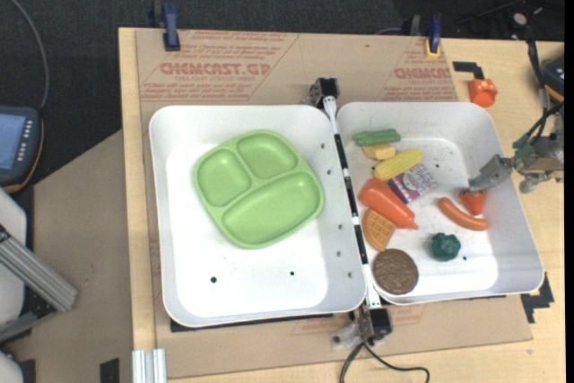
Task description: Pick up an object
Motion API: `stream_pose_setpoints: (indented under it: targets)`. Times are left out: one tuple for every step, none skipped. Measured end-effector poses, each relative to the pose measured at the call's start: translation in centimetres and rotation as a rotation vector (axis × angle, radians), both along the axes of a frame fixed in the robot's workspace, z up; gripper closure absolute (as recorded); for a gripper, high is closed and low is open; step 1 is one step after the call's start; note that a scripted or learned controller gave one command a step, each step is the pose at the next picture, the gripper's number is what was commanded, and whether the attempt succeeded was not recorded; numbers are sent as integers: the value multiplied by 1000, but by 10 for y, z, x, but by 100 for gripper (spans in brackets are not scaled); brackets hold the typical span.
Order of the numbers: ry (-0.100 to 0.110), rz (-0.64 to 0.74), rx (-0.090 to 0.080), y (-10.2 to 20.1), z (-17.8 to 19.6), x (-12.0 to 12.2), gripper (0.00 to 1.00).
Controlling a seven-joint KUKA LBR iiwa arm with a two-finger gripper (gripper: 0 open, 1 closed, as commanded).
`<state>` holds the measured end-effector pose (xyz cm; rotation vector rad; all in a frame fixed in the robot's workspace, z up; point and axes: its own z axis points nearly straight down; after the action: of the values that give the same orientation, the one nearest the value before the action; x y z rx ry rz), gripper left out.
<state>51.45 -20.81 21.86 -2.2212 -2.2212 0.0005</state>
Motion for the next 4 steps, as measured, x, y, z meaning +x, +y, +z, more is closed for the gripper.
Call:
stream_pose_setpoints:
  targets:
    - [11, -1, 10, -14, -133, -39, 0]
    - [-8, 13, 1, 69, -134, 76, 0]
    - [-3, 6, -4, 94, -134, 130, 0]
    - [7, 3, -2, 93, -124, 127, 100]
